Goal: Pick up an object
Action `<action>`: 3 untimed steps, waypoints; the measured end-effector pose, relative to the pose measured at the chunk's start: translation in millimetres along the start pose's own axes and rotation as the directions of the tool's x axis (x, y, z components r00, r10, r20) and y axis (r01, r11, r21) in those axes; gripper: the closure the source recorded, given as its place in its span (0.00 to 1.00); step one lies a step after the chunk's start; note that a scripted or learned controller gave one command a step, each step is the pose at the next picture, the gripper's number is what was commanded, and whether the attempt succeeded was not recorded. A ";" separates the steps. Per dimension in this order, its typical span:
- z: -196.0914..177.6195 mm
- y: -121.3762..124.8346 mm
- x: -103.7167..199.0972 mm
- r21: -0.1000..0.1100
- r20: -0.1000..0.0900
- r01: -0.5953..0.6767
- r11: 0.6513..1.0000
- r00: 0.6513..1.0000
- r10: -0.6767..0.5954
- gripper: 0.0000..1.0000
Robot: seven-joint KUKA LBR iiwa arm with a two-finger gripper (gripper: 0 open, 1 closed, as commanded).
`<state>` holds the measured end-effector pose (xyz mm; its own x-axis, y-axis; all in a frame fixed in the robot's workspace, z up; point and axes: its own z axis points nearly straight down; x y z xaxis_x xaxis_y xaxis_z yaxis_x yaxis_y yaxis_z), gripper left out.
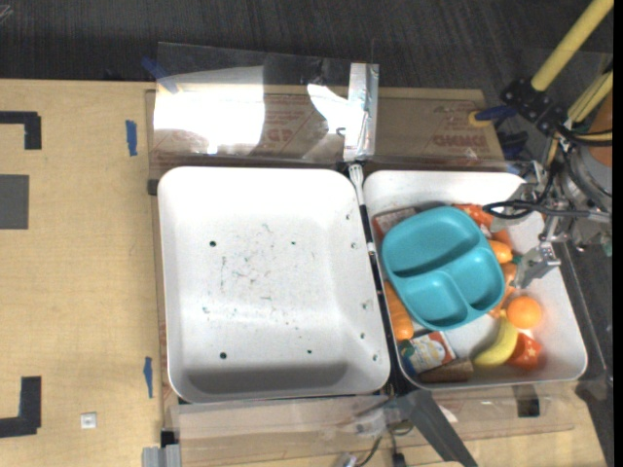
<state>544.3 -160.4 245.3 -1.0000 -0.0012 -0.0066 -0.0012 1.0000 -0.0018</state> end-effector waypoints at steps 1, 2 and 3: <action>103.1 -63.9 -5.9 -0.004 -0.009 0.114 0.993 0.993 -0.114 0.00; 149.6 -63.8 -26.0 0.007 0.016 0.161 0.987 0.987 -0.161 0.00; 156.8 -63.0 25.7 0.001 0.002 0.099 0.995 0.995 -0.099 0.00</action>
<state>519.7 -223.7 88.4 -0.9949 -0.1006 -0.0085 -0.1006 0.9949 -0.0033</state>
